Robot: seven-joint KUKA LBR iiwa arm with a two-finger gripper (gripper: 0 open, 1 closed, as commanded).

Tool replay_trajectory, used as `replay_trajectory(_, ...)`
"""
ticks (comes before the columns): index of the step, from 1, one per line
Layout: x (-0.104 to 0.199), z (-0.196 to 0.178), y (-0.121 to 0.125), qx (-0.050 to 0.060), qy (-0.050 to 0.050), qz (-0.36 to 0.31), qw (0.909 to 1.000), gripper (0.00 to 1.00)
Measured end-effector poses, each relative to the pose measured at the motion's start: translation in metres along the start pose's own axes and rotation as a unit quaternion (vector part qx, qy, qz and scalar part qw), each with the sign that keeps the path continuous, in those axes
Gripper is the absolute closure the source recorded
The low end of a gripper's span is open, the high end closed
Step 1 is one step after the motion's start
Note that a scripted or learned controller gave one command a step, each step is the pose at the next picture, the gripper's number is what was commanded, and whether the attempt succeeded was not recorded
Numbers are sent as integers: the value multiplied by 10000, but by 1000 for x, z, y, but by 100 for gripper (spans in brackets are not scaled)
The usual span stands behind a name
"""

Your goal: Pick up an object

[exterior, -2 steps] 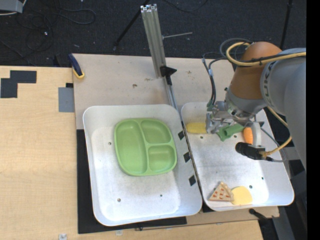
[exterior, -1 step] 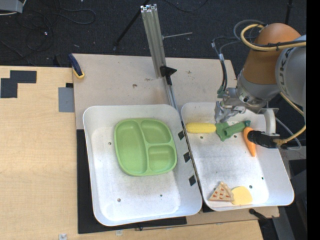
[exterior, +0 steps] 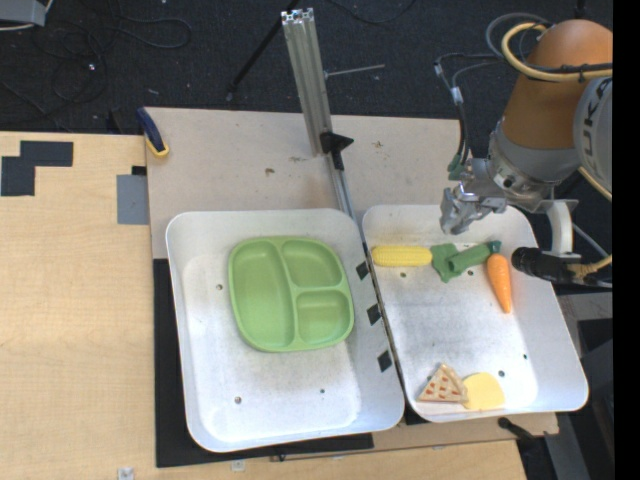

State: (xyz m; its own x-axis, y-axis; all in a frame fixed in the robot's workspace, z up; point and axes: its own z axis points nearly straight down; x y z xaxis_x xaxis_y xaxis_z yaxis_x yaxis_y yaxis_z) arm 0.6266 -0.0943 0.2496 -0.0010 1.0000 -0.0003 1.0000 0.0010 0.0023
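We are seeing a green divided plate lying in the left bin. In the right bin, a corn cob, a green piece and a carrot are lying at the far end, and a pizza slice near. The gripper is hovering just beyond the green piece, carrying nothing; its spread we cannot tell. Picking is not yet done.

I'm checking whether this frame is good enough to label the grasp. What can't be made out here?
- Gripper: too small and blurred in the camera view to tell its finger state.
- Arm: cut off by the right edge.
- Yellow piece: partly covered by the pizza slice; its kind is unclear.
- Green toy: too small to identify.
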Motion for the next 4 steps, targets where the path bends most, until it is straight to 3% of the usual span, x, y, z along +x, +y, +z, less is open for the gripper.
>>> replay_trajectory(1, -1, -30, 1, 3, 0, 2, 10000, 100)
replay_trajectory(2, 50, -25, -29, 36, 10, -16, 10000, 100)
replay_trajectory(4, 151, -7, -65, 40, 8, -20, 10000, 100)
